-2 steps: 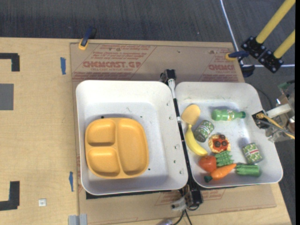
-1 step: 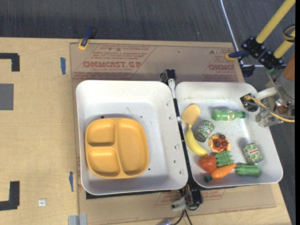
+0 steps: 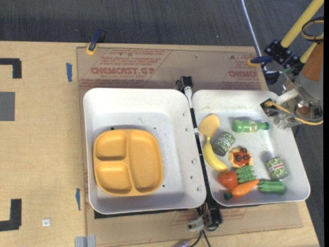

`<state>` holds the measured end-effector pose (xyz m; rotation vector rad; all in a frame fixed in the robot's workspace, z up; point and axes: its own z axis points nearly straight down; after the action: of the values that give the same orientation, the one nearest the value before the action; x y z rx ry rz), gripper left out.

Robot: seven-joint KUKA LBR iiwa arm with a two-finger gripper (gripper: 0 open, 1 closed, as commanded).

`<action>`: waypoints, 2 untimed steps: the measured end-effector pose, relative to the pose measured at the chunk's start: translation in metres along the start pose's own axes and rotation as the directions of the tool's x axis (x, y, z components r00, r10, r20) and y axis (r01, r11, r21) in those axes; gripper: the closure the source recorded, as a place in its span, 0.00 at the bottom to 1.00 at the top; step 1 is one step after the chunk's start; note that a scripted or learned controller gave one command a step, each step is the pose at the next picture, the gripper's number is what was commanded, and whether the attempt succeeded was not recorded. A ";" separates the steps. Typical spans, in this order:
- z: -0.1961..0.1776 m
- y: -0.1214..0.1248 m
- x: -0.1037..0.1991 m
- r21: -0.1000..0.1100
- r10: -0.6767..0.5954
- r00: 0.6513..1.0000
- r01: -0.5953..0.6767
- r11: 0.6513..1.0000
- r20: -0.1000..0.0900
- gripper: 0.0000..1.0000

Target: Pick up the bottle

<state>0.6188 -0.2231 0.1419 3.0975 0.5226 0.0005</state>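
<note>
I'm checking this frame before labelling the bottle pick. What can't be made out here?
Camera view:
Arm: cut off by the right edge.
Bottle: label print too small to read.
Cans: labels too small to read.
Gripper: blurred among cables; contact with bottle unclear.

The 1 arm [image 3: 312, 92] reaches in from the right edge, its orange band [image 3: 316, 66] showing just above the grey wrist [image 3: 298, 108]. The wrist sits low and points left, carrying the jaws ahead of it. Their spread is too cluttered to make out.
</note>
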 end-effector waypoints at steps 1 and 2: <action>0.028 0.003 0.013 0.006 -0.321 0.947 0.321 0.947 0.000 1.00; 0.033 -0.001 0.006 -0.001 -0.445 0.896 0.445 0.896 -0.003 1.00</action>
<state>0.6238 -0.2203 0.1085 2.8963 1.2166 0.0048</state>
